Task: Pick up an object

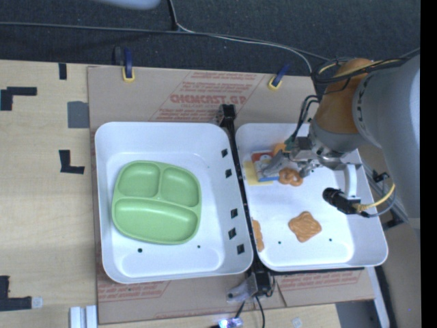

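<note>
My gripper (285, 166) sits low in the right bin (369, 251), at the upper left part of its floor, over a small cluster of items. Whether it is apart or closed cannot be told from this angle.

A brown pretzel-shaped piece (291, 177) lies just beside the tip, touching or nearly so. A flat yellow and red item (255, 171) lies to its left against the bin wall. A tan waffle-like piece (304, 226) lies well apart, nearer the front. An orange piece (257, 234) rests at the left wall.

The left bin (109, 142) holds a green divided plate (156, 201).

Assessment: the grasp step is in hand, nothing confirmed held. The next move calls for closing on the pretzel piece, then a straight lift.
</note>
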Controlling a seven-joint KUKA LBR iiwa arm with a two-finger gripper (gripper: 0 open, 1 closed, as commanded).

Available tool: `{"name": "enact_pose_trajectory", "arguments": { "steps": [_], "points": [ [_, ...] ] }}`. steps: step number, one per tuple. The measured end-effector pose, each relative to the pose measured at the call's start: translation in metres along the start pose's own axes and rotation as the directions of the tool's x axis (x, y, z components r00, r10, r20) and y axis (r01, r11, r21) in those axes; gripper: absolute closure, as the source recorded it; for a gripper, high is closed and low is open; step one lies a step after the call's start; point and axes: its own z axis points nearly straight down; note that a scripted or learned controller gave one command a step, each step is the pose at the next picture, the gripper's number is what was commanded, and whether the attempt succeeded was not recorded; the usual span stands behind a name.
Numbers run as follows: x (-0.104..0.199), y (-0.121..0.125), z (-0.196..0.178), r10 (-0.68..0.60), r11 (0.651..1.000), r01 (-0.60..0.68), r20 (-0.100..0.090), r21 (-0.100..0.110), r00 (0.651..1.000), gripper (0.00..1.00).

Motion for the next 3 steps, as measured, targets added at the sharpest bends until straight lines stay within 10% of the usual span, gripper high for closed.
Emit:
{"name": "enact_pose_trajectory", "arguments": {
  "steps": [1, 2, 3],
  "points": [
    [-0.001, 0.004, 0.005, -0.001, 1.000, 0.001, 0.001, -0.011, 1.000, 0.00],
    [0.000, 0.007, -0.009, -0.003, 1.000, 0.003, 0.002, -0.024, 1.000, 1.00],
    [-0.003, 0.001, -0.055, -0.001, 1.000, 0.001, 0.000, -0.006, 1.000, 1.00]
  ]
}}
